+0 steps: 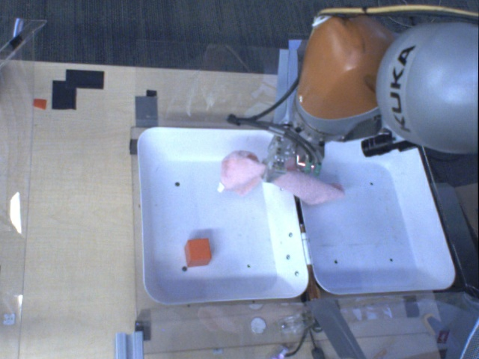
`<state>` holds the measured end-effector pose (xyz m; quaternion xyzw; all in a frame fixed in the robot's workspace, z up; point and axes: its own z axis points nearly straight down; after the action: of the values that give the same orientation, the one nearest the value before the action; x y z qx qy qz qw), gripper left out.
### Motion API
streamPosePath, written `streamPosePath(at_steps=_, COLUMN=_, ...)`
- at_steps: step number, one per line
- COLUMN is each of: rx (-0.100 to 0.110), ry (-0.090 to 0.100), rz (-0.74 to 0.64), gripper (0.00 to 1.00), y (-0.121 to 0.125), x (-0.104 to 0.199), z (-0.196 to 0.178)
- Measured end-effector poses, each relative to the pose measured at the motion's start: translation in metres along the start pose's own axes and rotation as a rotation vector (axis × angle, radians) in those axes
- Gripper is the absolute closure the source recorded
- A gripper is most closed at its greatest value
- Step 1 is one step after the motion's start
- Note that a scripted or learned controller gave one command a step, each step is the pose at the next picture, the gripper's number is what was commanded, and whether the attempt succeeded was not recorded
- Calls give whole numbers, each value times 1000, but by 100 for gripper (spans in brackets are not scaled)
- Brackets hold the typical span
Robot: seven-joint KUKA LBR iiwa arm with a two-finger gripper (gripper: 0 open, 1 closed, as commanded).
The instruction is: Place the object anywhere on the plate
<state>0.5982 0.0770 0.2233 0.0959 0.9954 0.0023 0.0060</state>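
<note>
The soft pink cloth object (278, 177) hangs pinched between the fingers of the gripper (283, 161), draped over the ridge between the two shallow white bins (161, 223). Gripped mid-fabric, the limp cloth could slip free or snag on that ridge.

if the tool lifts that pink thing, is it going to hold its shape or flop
The pink cloth will probably flop: it looks bunched and soft, draping across the rim between the left bin and right bin. It likely sags either side of the tool. It seems light and unlikely to roll.
</note>
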Motion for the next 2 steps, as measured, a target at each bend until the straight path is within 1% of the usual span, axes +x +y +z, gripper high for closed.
streamPosePath(at_steps=1, rx=-1, ry=2, rz=-188, gripper=100, y=40, x=30, z=7)
streamPosePath(at_steps=2, rx=-2, ry=2, rz=-192, gripper=100, y=80, x=62, z=0)
